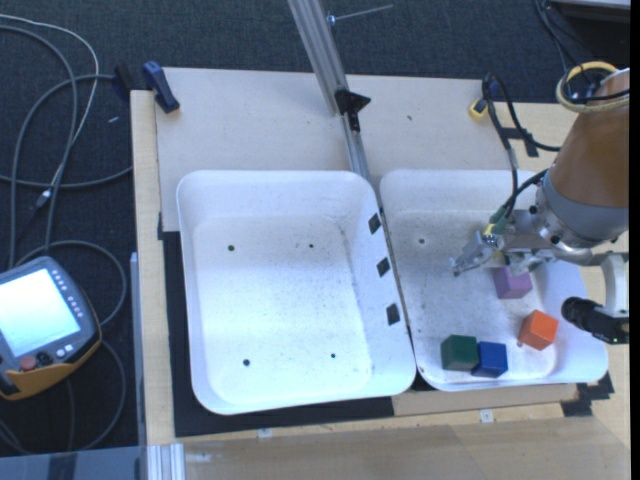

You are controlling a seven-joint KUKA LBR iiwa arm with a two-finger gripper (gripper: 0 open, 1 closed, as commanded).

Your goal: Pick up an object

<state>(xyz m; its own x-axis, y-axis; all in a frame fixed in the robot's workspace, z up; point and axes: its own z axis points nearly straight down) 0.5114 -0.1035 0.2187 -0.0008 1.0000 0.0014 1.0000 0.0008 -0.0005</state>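
Left bin: shallow white plastic tray with rounded corners, its floor finely speckled and marked by four dark dots.
Right bin: same white plastic, touching the left one along a seam with black clips.
Green block: matte cube at about 6 o'clock in the right bin, no long axis.
Blue block: cube touching the green one at its 3 o'clock.
Purple block: pale cube near the bin's middle, slightly turned.
Orange block: cube tilted on a corner, at 4 o'clock from the purple one.
Gripper: shiny metal, pointed toward 9 o'clock, just at the purple block's 10 o'clock; jaws could not be told open or closed.
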